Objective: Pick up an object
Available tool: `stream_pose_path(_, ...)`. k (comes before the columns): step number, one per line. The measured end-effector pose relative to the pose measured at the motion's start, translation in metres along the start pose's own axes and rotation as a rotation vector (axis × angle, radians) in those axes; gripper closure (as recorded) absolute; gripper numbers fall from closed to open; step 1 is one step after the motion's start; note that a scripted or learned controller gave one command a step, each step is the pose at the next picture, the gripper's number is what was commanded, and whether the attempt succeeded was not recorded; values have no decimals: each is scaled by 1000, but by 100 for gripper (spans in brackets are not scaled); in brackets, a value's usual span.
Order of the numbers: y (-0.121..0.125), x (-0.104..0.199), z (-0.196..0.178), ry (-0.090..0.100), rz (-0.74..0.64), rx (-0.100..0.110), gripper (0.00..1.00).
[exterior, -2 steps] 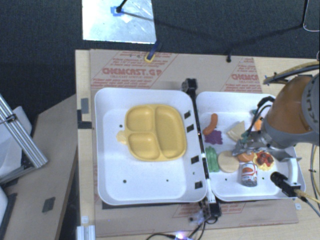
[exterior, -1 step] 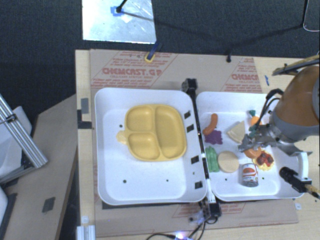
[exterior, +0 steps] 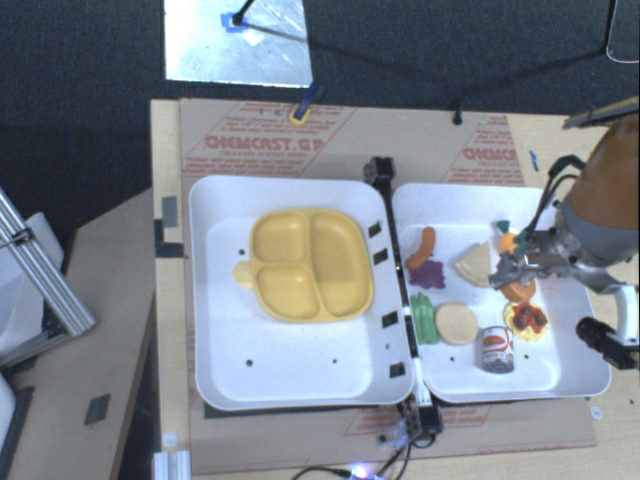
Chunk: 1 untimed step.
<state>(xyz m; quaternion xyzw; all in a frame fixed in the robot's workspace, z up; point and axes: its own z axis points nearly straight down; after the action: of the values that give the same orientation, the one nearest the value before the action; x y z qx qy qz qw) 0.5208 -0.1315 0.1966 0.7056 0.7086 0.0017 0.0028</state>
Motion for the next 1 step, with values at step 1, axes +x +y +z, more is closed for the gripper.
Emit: stream_pose_path(1, 2, 0, -30, 0, 0, 1, 100)
